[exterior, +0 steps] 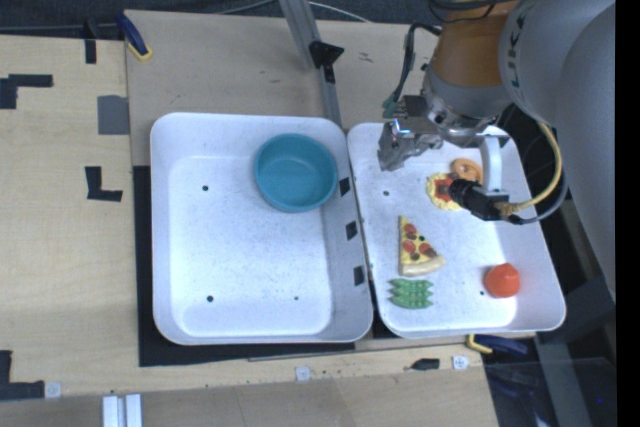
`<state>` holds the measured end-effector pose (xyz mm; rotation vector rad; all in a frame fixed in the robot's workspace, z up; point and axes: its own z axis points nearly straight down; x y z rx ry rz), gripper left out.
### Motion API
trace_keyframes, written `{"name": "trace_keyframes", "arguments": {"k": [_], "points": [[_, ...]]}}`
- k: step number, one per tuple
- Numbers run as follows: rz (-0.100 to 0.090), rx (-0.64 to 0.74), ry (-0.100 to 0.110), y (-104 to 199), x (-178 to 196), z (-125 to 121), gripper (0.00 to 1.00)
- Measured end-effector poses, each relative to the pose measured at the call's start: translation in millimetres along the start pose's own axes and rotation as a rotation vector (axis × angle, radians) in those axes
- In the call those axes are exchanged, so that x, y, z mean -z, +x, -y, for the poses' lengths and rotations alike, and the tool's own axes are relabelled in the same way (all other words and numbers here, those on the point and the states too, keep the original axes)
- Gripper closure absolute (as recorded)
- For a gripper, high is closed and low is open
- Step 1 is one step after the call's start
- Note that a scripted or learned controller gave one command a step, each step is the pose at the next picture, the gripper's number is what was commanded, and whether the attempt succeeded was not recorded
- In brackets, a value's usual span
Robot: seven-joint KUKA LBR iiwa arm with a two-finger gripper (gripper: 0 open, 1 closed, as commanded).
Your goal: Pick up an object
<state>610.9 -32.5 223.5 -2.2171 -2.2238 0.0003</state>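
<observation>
A blue bowl [295, 172] is seen in the left bin [190, 245], near its upper right corner; it is judged light, stiff and smooth, best taken by its rim, one finger inside and one outside, since its rounded wall may slip; in the right bin [470, 310] a green pea pod [411, 292] lies near the front edge, just below a pizza slice [417, 248]; both are judged to be light toy pieces, flat and low, so a hold across the narrow width is advised; the gripper [397, 153] hangs over the upper left of the right bin, with nothing seen between its fingers, and whether they stand wide or narrow cannot be told; a yellow-and-orange toy [447, 187] lies partly hidden just beside it; a red ball [502, 279], likely to roll, rests farthest right.
</observation>
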Motion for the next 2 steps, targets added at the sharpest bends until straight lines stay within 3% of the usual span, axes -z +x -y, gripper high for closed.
{"name": "trace_keyframes", "arguments": {"k": [2], "points": [[0.0,0.001,0.0,117.5,0.6,-18.1,1.0]]}}
